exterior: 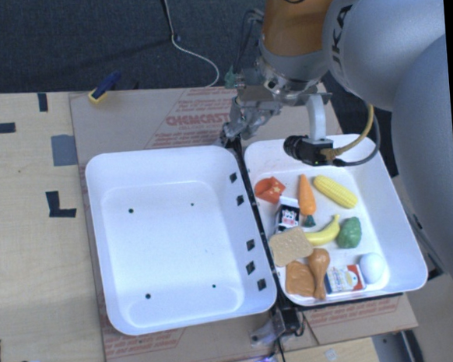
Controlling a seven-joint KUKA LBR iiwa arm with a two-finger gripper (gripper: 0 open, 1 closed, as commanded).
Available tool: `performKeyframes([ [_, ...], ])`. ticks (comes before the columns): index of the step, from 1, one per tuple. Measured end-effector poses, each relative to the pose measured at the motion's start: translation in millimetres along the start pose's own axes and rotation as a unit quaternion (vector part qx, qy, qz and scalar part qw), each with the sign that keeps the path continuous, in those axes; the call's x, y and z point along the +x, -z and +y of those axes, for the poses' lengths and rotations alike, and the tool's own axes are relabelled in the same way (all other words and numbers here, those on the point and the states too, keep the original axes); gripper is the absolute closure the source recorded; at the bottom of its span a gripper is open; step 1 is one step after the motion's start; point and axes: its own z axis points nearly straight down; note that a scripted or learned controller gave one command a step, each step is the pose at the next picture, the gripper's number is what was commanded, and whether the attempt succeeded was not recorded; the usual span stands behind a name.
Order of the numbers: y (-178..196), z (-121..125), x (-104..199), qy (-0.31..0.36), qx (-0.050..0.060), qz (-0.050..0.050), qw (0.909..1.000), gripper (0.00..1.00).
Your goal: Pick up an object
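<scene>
Camera view, pincer (237, 132) above bins' shared rim, opening impossible to tell

We see the arm (387, 39) coming in from upper right, big grey link filling that corner, orange band (295, 11) just above the wrist. Wrist points down and left. Gripper (234, 133) sits low at the end of it, dark hardware w/ cabling around it, approx over the far end of the seam between the two bins. Finger state: too small and cluttered to read.
</scene>
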Motion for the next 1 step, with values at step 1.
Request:
performKeyframes([
  [1, -229.8, -50.1, 67.8, 0.001, 0.008, -0.001, 1.0, 1.0],
])
